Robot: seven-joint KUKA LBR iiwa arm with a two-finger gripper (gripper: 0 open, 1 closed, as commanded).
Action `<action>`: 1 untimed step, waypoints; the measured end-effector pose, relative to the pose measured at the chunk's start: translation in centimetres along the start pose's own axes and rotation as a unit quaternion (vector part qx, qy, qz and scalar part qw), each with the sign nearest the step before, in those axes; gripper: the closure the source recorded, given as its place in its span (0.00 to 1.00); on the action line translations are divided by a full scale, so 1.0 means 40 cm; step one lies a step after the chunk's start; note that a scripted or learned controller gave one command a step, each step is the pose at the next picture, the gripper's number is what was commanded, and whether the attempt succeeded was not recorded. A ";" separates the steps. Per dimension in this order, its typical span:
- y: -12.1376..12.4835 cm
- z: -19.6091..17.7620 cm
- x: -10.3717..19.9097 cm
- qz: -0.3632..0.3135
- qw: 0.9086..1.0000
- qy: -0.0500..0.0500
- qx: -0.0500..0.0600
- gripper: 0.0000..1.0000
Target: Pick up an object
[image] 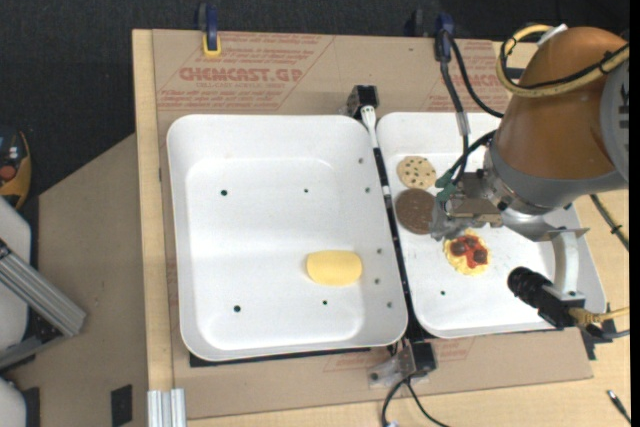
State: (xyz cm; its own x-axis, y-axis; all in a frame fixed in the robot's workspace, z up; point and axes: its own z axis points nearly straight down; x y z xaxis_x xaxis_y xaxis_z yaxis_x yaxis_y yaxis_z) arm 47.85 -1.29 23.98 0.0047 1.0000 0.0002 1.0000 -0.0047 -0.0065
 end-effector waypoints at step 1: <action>0.003 -0.074 0.019 -0.003 1.000 0.000 -0.005 1.00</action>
